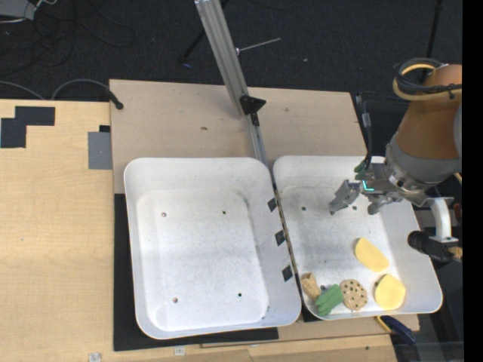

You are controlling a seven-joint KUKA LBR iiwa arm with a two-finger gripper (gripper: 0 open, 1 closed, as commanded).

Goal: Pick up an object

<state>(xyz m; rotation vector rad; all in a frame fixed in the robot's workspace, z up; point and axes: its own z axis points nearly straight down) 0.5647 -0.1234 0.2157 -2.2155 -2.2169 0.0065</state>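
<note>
So far nothing is picked: the hand (pixel 361 200) is held open and empty, far from the yellow pieces (pixel 371 254).

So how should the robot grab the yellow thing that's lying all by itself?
Best guess: come straight down from above and pinch the yellow piece across its narrow width. It lies flat on the right bin floor, long and rounded, with bare floor on both long sides, so the jaws have room. The gripper hangs just above it in the picture.
</note>
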